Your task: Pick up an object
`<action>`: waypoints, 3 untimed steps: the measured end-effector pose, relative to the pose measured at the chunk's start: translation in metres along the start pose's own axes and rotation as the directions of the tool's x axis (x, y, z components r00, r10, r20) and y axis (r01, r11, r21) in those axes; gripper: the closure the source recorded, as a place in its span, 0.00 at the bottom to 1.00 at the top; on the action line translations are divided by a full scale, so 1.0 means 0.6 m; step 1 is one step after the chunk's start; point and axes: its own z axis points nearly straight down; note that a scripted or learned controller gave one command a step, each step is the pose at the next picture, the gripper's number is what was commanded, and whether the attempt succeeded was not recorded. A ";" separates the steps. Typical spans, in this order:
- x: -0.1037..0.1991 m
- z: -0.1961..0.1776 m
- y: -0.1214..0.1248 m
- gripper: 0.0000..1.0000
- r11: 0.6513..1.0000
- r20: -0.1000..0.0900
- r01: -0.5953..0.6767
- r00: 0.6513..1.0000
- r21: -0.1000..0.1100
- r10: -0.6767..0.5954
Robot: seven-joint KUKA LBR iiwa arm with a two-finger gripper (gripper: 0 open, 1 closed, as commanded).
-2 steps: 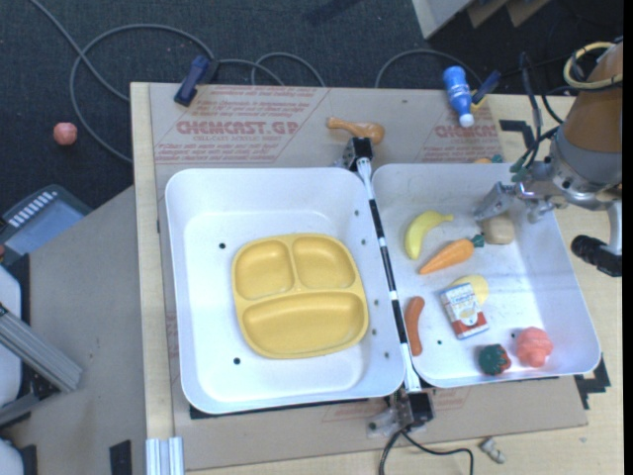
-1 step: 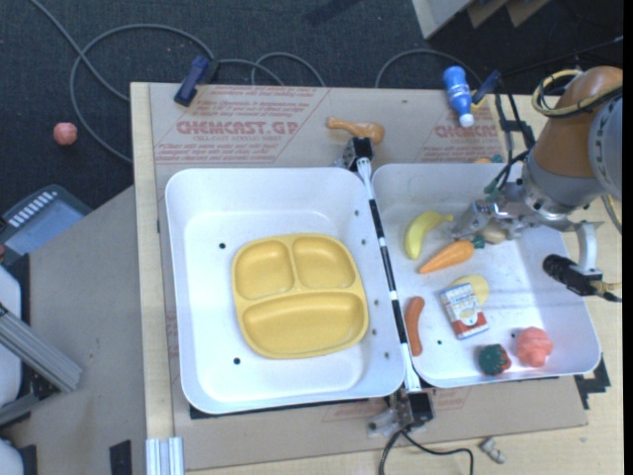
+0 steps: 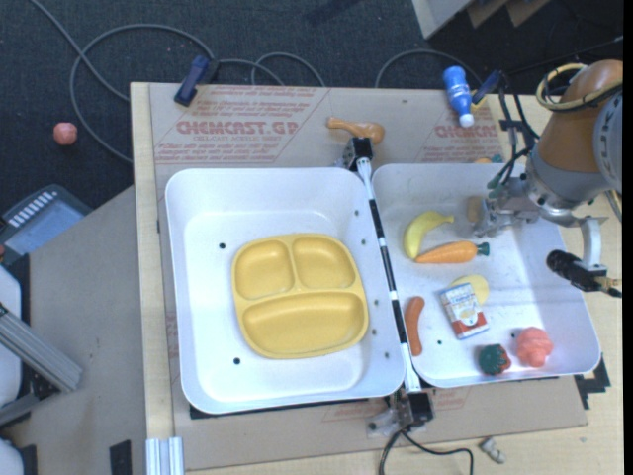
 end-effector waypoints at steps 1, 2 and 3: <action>0.000 0.001 0.000 0.00 1.000 0.000 0.000 1.000 0.001 0.000; 0.048 0.017 0.076 0.00 1.000 0.000 0.000 1.000 0.000 0.000; 0.048 0.000 0.077 1.00 1.000 0.003 0.001 1.000 -0.003 -0.001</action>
